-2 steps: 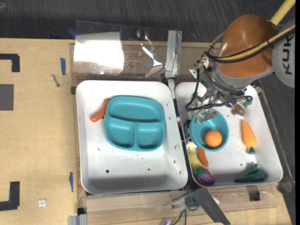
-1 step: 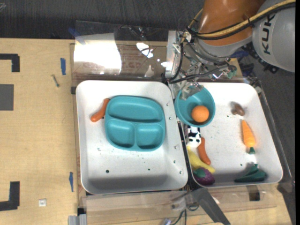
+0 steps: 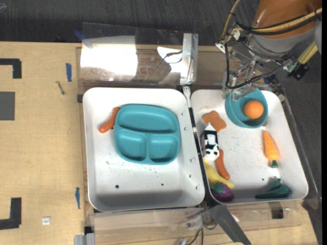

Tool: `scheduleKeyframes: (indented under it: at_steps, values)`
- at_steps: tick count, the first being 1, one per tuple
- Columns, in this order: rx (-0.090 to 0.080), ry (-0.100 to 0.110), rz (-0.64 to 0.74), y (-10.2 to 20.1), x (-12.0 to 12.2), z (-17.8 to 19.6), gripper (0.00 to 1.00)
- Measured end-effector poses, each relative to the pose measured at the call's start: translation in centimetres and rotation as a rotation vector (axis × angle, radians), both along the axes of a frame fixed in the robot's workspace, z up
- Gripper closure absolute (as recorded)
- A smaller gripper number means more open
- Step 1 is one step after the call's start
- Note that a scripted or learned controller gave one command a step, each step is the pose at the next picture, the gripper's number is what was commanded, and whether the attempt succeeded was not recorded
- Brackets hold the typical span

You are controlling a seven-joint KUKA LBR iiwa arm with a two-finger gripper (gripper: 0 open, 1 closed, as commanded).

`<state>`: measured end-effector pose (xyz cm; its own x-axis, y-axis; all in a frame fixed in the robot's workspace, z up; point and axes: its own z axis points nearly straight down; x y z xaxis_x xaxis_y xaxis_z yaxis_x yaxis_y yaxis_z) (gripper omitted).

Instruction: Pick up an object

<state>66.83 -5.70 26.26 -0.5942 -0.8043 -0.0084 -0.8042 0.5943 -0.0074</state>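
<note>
The end effector [image 3: 239,81] hangs over the back rim of the teal bowl [image 3: 246,111] holding an orange ball [image 3: 254,109] in the right bin [image 3: 294,152]; its grip state cannot be told. Nothing appears lifted, so the pick seems not yet accomplished.

In the right bin, a small teal bowl [image 3: 247,109] sits upright near the 1 o'clock corner, with an orange ball [image 3: 254,109] resting inside it, toward its 3 o'clock side. A toy carrot [image 3: 270,146] lies flat at the bowl's 5 o'clock, well apart from it, its orange body running roughly 12 to 6 o'clock and its green stem end pointing toward 6 o'clock.
</note>
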Motion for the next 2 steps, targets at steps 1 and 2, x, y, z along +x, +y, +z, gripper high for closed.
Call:
scheduleKeyframes:
  at_steps: [1,2]
  values:
    - [0.002,0.006,0.042,2.8,-0.1,-0.5,1.0]
    - [0.0,0.007,0.172,0.7,-0.1,-1.1,1.0]
